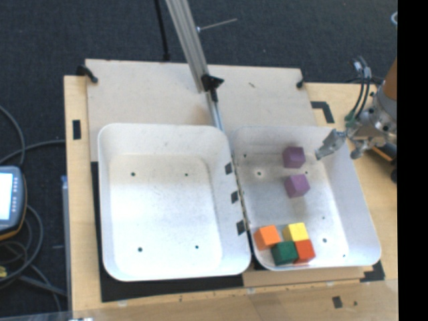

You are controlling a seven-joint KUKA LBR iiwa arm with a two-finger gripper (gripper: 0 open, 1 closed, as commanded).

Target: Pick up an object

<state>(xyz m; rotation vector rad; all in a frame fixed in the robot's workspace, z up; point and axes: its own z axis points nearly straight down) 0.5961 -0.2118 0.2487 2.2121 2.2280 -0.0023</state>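
The right bin (348, 199) holds several small cubes. Two purple cubes lie toward its back: one (293, 156) further back, the other (297, 184) just in front of it. At the front sits a tight cluster of an orange cube (269, 235), a yellow cube (297, 231), a green cube (285, 252) and a red-orange cube (305, 249). My gripper (342, 146) hangs over the bin's back right rim, to the right of the upper purple cube. It is open, with nothing between its fingers (327, 144).
The left bin (107, 179) lies beside the right one. A slanted aluminium post (190, 39) rises from behind the seam between the bins. Cables and a handheld screen (10, 199) lie off the bench at the left.
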